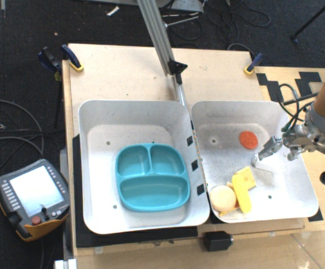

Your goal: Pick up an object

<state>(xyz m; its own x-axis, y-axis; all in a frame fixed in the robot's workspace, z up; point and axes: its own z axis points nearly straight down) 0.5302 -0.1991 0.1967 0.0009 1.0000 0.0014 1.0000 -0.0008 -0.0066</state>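
Claw: my claw hangs over the right bin, at its 3 o'clock side; fingers spread wide, holding nothing.
Orange disc: at 9 o'clock of my claw, apart from it.
Yellow block: at 7 o'clock, touching the cream ball.
Left bin: 1 teal plate.

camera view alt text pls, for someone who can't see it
A grey robot arm reaches from the right, its gripper over the right bin, which holds an orange round piece, a yellow block and a cream ball. The left bin holds a teal divided plate.
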